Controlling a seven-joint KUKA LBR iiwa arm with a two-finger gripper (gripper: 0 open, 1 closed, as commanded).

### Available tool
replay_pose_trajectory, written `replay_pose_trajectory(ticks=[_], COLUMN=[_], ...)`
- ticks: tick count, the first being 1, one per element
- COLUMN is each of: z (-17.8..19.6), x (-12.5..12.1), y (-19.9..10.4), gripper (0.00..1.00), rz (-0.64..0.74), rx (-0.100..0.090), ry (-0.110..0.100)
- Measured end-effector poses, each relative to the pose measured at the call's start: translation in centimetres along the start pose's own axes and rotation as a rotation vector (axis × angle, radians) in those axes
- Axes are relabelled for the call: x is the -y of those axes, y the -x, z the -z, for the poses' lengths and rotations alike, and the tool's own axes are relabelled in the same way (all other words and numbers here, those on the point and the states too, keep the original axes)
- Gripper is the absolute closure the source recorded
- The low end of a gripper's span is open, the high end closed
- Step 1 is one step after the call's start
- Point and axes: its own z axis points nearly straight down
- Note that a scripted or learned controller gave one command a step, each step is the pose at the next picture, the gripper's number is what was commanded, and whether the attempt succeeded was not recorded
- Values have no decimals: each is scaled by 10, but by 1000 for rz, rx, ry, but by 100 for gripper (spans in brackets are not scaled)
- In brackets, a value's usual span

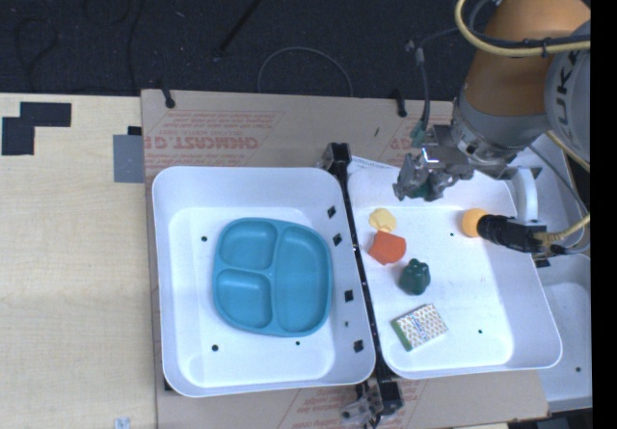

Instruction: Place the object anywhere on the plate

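Pre-grasp step judged. Gripper poised over right bin's far edge; opening of claw cannot be told, nothing seen held. Objects lie in right bin: yellow piece, red block. Plate in left bin. Next: descent onto one object needed.

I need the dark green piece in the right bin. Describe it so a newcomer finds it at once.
Start at the right bin, across the divider from the blue plate. Near its middle lies the dark green object, just below-right of the orange-red block and above the speckled packet. It is the bin's one green, knobbly thing.
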Motion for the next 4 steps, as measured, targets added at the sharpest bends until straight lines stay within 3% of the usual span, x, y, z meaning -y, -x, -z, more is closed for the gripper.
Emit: replay_pose_trajectory(ticks=[1,3,4], z=[-22,-33,-33], x=[34,101,100], y=[-45,-131,-130], gripper=[100,100,0], rz=[0,0,-3], rx=[0,1,2], ry=[-3,-3,0])
